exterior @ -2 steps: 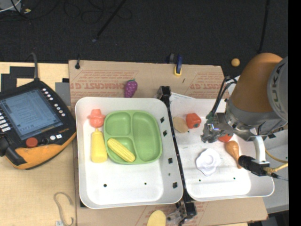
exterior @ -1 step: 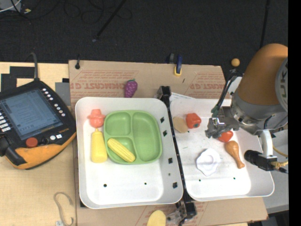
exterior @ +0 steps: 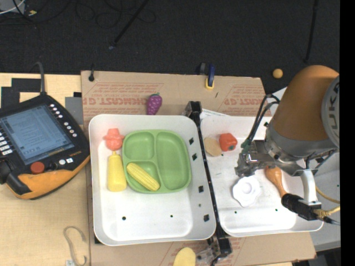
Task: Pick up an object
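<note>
Over the right bin (exterior: 260, 226), towards its middle: gripper (exterior: 247, 165), hanging from the grey and orange arm (exterior: 305, 112). Whether wide or narrow cannot be told, the dark mechanism being too cluttered to read. Nothing seen held.

Just near of the gripper, on the bin floor: white round piece (exterior: 246, 192), lying flat, close under the claw, contact not determinable. Just right of the gripper: orange carrot-shaped piece (exterior: 273, 178), slanting near and right, partly hidden by the arm. Left and slightly far of the gripper, clearly apart from it: red pepper (exterior: 228, 142), with beige lump (exterior: 212, 146) touching or nearly touching its left side, close to the bin's left wall.

Further left, in the left bin (exterior: 144, 226): green divided plate (exterior: 169, 154) bearing a corn cob (exterior: 143, 176); yellow bottle (exterior: 116, 172) and pink piece (exterior: 113, 139) beside the plate's left rim.

Beyond the bins, far side, on the cardboard: purple grapes (exterior: 153, 103).
</note>
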### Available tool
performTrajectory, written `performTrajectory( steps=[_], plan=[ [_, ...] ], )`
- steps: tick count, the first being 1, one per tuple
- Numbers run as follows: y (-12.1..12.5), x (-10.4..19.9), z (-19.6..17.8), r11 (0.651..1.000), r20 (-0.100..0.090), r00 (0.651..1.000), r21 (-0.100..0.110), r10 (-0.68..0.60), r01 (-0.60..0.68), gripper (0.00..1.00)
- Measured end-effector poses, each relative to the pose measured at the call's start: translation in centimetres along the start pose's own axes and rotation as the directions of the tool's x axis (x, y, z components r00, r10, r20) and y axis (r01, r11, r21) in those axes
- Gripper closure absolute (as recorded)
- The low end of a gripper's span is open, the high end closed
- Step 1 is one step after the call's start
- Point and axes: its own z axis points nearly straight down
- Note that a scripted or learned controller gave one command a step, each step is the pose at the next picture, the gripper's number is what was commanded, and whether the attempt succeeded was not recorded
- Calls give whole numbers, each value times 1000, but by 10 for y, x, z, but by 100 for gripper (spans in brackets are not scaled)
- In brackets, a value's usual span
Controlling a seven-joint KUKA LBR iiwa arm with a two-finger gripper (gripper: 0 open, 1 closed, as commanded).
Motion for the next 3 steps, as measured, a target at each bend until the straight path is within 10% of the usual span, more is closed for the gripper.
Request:
performTrajectory(
  steps=[3],
  plan=[
    [-21,-5,11,1000,2,1000,-2,1,-1,100]
  ],
)
